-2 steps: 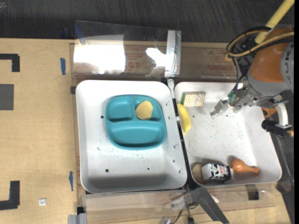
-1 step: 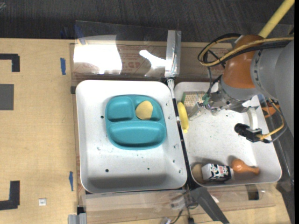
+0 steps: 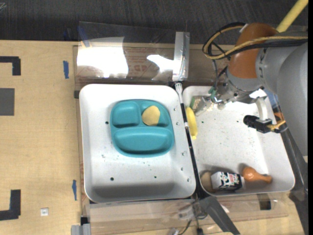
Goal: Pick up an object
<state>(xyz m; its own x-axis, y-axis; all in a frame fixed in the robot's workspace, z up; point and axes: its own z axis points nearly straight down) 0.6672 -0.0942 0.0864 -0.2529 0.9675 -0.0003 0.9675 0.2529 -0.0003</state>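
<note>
1. Yellow and curved, a plastic banana (image 3: 191, 123) is seen lying along the left wall of the right white bin (image 3: 274, 155), near its far corner.
2. Just beside it, the grey arm's two-finger gripper (image 3: 209, 100) is lowered into that far-left corner; whether its fingers are spread or pressed together cannot be told, and nothing is seen between them.
3. A small black-and-white bottle (image 3: 226, 180) and an orange-brown pear-shaped piece (image 3: 254, 175) are pictured at the bin's near edge.
4. A teal divided plate (image 3: 142, 129) is shown in the left white bin (image 3: 98, 155), a yellow rounded lump (image 3: 150, 115) resting in its upper right compartment.
</note>
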